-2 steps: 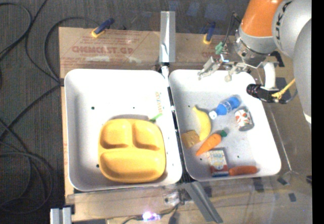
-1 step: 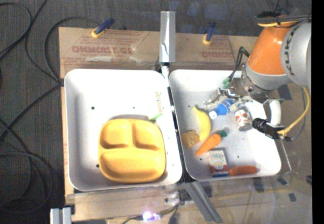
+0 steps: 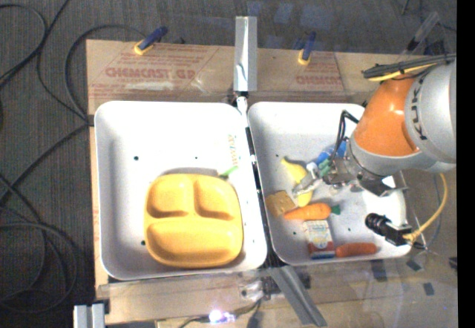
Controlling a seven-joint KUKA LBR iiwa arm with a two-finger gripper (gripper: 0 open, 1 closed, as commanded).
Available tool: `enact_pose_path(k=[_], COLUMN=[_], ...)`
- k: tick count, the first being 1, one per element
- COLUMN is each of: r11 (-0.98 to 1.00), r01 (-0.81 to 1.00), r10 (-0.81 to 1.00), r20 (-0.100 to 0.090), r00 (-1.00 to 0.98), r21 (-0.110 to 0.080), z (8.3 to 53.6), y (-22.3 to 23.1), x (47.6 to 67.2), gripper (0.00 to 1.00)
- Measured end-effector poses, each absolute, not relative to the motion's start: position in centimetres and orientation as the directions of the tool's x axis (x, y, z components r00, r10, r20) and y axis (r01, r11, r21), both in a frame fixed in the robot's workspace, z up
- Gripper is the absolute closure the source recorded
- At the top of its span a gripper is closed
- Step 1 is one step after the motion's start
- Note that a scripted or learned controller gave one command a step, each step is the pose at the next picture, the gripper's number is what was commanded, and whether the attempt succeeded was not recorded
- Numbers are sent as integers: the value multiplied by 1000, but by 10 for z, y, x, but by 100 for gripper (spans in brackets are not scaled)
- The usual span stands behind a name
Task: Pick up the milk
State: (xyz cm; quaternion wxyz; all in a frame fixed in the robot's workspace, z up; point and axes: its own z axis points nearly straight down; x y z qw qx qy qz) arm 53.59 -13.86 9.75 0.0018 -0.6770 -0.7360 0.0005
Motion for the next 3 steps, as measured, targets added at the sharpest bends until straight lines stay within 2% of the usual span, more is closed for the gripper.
enact_pose_path(k=[1, 2, 3], r11=[84, -11, -11], r01=[996, 1000, 1000], r10=[996, 1000, 1000], r20=[4, -4, -4], r00=[-84, 11, 11], r21=[-5, 0, 0], z=[106, 379, 379], y=[-138, -211, -211], x=[536, 503, 503], gripper=[100, 100, 0])
